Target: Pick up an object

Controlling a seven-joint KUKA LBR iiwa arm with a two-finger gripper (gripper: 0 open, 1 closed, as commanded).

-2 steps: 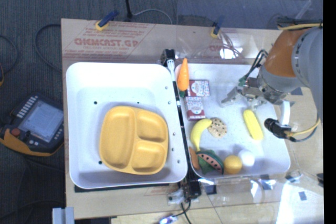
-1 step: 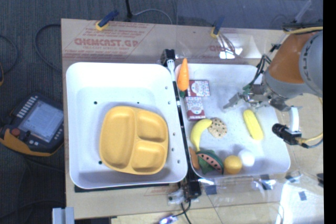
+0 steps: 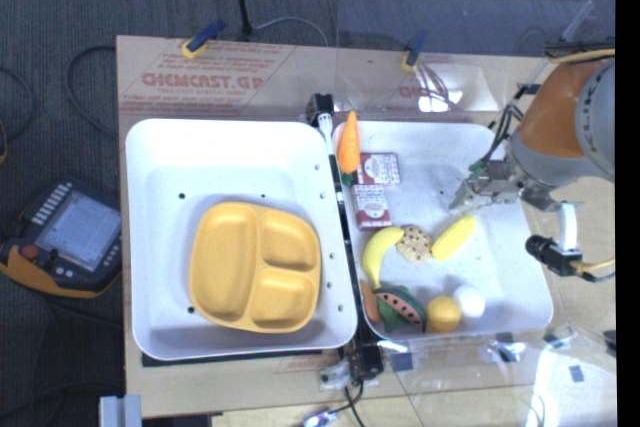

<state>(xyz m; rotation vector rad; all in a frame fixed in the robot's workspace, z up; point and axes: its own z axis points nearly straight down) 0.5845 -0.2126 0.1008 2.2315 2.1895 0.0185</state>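
Near edge of right bin (image 3: 520,320): white egg (image 3: 469,301), orange fruit (image 3: 444,313) touching it on the left, watermelon slice (image 3: 399,307) further left against the divider. Just behind these: banana (image 3: 378,251) curved along the left side, cookie (image 3: 414,245) touching its upper end, yellow corn-like piece (image 3: 453,237) tilted just right of the cookie. Further back along the divider: two red-and-white cartons (image 3: 372,205), one behind the other, then an orange carrot (image 3: 348,144) upright at the far left corner. Left bin (image 3: 160,165) holding a yellow divided tray (image 3: 255,265), resting flat near its middle. Gripper (image 3: 478,189) low over right bin's far right part, just above and right of the corn-like piece, nothing seen between its tips; open or closed: cannot tell. Grey arm with orange band (image 3: 555,120) entering from the right. Teach pendant (image 3: 65,237) on floor, well left of the bench.
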